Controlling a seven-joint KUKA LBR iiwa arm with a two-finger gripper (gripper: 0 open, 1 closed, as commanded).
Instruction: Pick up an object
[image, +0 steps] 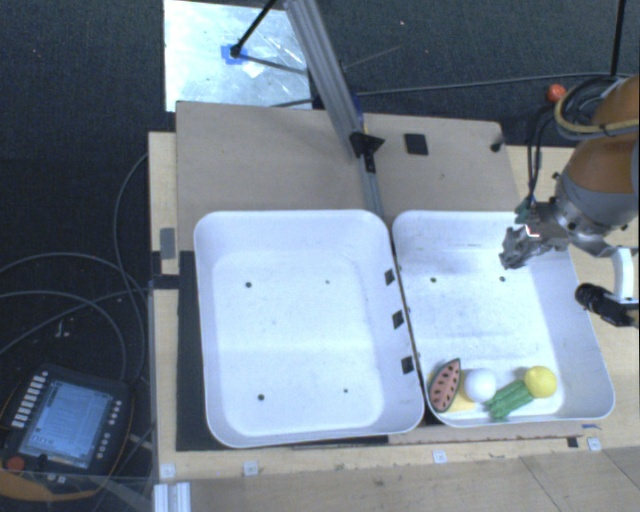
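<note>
The gripper (514, 248) hangs over the far right part of the right bin (470, 300), close to that bin's right wall, with the grey arm (598, 185) and its orange band reaching in from the right edge of the scene. Its dark tip points toward the left and down; whether it is open or closed cannot be told from this slanted look, and nothing is visible in its grasp.

The objects to pick all lie together in the near right corner of the right bin, well apart from the gripper and nearer the camera than it. From left to right there is a watermelon slice (445, 384) with a red face and green rind, leaning against the bin's left wall; a white ball (481, 383) just beside it, with a bit of yellow showing under the slice; a green piece (510, 398) lying at a slant; and a yellow ball (541, 380) touching the green piece's far end.

The left bin (290, 320) sits beside the right one, the two touching along their shared edge. Both rest on the tan bench (270, 160). A control pendant (65, 420) lies on the dark floor at near left, with cables looping around it.
</note>
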